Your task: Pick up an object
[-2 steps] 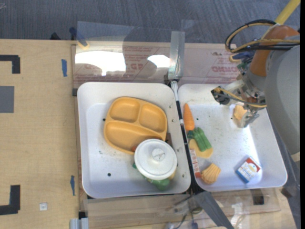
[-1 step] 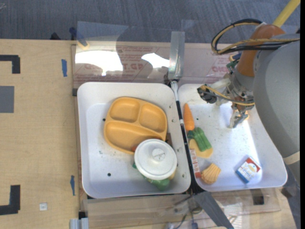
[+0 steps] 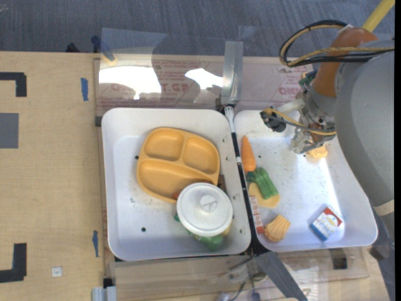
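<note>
Gripper [image 3: 306, 144]: lowered into the right bin [image 3: 351, 196] at its far end, fingers just above a small pale yellow piece [image 3: 319, 152]; whether they are open or shut cannot be told. Nearer than the gripper in that bin: blue-and-white carton [image 3: 326, 223] at the front right. Along the bin's left wall: orange carrot [image 3: 248, 153], green toy [image 3: 263, 182], yellow shell-shaped toy [image 3: 277, 228]. Left bin [image 3: 119, 187]: orange divided plate [image 3: 178, 162], white lidded cup [image 3: 205, 209] overlapping its front edge.
</note>
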Controlling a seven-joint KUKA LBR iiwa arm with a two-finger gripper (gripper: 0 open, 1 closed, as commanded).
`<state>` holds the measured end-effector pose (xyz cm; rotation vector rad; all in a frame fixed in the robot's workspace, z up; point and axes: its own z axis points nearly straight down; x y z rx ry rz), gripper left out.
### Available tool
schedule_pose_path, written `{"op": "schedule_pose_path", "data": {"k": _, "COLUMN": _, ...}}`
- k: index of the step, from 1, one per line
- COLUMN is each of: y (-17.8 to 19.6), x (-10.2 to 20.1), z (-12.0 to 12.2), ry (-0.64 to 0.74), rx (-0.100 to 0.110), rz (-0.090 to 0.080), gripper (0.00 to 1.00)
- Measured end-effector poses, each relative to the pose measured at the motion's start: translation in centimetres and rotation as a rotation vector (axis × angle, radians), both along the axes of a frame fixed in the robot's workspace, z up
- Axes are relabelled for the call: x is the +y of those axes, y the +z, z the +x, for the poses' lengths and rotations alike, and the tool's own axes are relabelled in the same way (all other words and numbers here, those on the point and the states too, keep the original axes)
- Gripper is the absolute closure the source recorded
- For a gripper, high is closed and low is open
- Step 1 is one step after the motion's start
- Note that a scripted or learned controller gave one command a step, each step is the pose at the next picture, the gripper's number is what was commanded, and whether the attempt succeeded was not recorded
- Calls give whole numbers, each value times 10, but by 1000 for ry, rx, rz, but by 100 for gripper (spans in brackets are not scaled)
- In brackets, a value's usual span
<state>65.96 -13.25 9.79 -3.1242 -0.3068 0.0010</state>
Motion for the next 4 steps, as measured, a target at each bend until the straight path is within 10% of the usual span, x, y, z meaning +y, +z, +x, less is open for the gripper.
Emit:
{"op": "schedule_pose_path", "data": {"k": 1, "y": 2, "x": -33, "z": -34, "ry": 316, "rx": 2, "rz": 1, "gripper": 100}}
{"op": "schedule_pose_path", "data": {"k": 2, "y": 40, "x": -15, "z": -39, "ry": 8, "rx": -2, "rz": -2, "gripper": 100}}
{"op": "schedule_pose_path", "data": {"k": 3, "y": 39, "x": -15, "z": -40, "ry": 8, "rx": 0, "rz": -1, "gripper": 0}}
{"op": "schedule_pose_path", "data": {"k": 4, "y": -12, "x": -41, "z": -20, "ry": 183, "rx": -2, "rz": -1, "gripper": 0}}
